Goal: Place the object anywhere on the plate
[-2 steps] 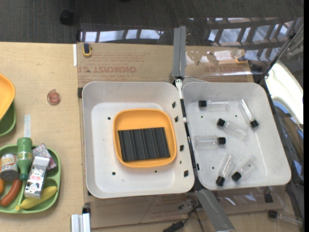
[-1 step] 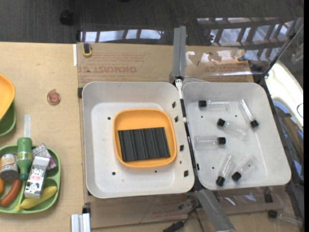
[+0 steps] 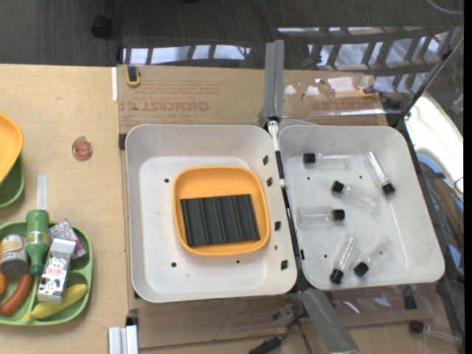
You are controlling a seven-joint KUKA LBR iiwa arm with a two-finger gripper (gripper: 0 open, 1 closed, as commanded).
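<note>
Orange plate (image 3: 220, 177) sits in the middle of the left bin (image 3: 147, 198), a rounded square with a dark ribbed slab (image 3: 221, 220) lying flat across its centre, the ribs running away from the camera. Whether my jaws are wide or narrow I cannot tell.

Six clear tubes with black caps lie flat in the right bin (image 3: 417, 227), the bin on the side my arm reaches from, and none touches the plate. One tube (image 3: 324, 157) near the far edge lies across the bin with its cap towards the left bin. Another (image 3: 377, 172) by the far right corner lies on a slant, cap towards the camera. A third (image 3: 352, 193) lies near the middle, cap up and to the left. A fourth (image 3: 318, 214) lies across the bin just below it, cap pointing right. The last two lie near the front edge: one (image 3: 342, 255) nearly along the bin's depth with its cap towards the camera, the other (image 3: 373, 254) just beside it on a slant, cap also at the near end. The two bins touch along their inner rims.

On the wooden worktop (image 3: 59, 109), well apart from the bins on the far side from my arm, stands a green tray (image 3: 82, 295) of toy food with a green bottle (image 3: 37, 236) on it.
</note>
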